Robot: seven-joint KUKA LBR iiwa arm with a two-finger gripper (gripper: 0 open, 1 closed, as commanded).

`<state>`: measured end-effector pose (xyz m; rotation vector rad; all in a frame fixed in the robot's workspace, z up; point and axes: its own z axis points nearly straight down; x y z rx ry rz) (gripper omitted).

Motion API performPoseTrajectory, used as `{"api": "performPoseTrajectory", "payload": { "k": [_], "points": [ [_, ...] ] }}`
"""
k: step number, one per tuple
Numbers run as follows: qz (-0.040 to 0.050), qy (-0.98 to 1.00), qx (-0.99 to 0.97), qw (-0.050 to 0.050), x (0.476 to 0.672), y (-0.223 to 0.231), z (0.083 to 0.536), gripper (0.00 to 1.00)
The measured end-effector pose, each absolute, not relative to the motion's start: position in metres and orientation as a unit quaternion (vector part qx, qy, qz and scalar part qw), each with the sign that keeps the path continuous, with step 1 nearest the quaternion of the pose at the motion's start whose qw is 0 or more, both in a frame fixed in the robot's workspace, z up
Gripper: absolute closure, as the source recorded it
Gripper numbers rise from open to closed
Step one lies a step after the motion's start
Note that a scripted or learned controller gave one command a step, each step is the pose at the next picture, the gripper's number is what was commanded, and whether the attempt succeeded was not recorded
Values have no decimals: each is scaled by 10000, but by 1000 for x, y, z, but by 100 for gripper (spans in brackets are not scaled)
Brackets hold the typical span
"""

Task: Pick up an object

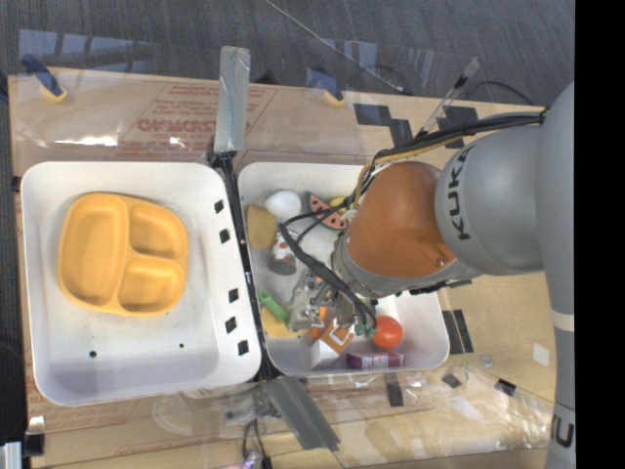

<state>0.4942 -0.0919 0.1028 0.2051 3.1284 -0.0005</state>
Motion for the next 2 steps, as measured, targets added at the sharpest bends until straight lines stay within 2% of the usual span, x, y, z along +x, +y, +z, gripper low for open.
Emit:
{"api": "performPoseTrajectory", "payload": {
  "k": [1,2],
  "points": [
    [1,9865,1639,41,548,-68,226,100],
    [1,9849,1732,-18,480,-23,190,100]
  ]
}}
